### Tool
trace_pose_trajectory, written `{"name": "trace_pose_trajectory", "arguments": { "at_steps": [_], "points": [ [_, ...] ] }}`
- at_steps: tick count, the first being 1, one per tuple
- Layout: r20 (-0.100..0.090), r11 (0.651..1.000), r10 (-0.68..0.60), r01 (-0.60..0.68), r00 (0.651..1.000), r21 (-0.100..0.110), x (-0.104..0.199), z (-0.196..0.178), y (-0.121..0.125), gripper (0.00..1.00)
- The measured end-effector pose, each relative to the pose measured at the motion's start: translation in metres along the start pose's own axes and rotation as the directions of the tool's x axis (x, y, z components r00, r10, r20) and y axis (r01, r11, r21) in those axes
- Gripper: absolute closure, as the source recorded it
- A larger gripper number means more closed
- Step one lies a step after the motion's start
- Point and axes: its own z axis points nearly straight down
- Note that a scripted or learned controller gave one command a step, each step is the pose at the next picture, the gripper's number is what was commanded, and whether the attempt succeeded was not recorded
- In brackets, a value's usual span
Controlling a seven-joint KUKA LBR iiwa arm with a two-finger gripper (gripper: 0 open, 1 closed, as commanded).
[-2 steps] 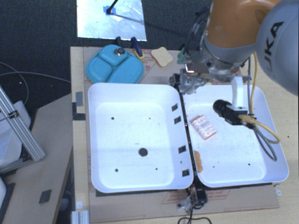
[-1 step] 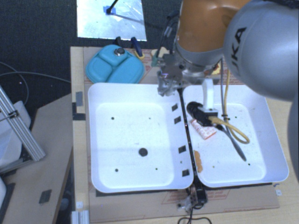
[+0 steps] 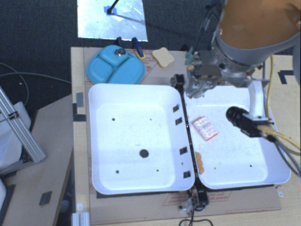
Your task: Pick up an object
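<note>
A small red-and-white packet (image 3: pixel 205 127) lies flat in the right bin (image 3: pixel 263 173), near its left wall. A thin brown piece (image 3: pixel 199 162) lies against the same wall, closer to the front. In the left bin (image 3: pixel 103 126) rests a small dark disc (image 3: pixel 144 153). My gripper (image 3: pixel 194 88) hangs over the back left corner of the right bin, behind the packet and apart from it. The wrist body hides much of the gripper.
A black cylinder (image 3: pixel 241 119) with yellow cable juts over the right bin. Behind the left bin sit a blue divided tray (image 3: pixel 115 66), a tan slice-shaped item (image 3: pixel 163 56) and a blue pen-like object (image 3: pixel 137 46). A black divider strip (image 3: pixel 186 126) separates the bins.
</note>
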Motion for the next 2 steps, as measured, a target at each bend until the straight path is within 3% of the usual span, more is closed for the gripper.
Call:
{"name": "trace_pose_trajectory", "arguments": {
  "at_steps": [1,2],
  "points": [
    [0.001,1.000,0.000,0.000,1.000,0.004,0.070,0.033,0.013,1.00],
    [0.001,1.000,0.005,-0.005,1.000,0.002,0.008,0.009,0.015,1.00]
  ]
}}
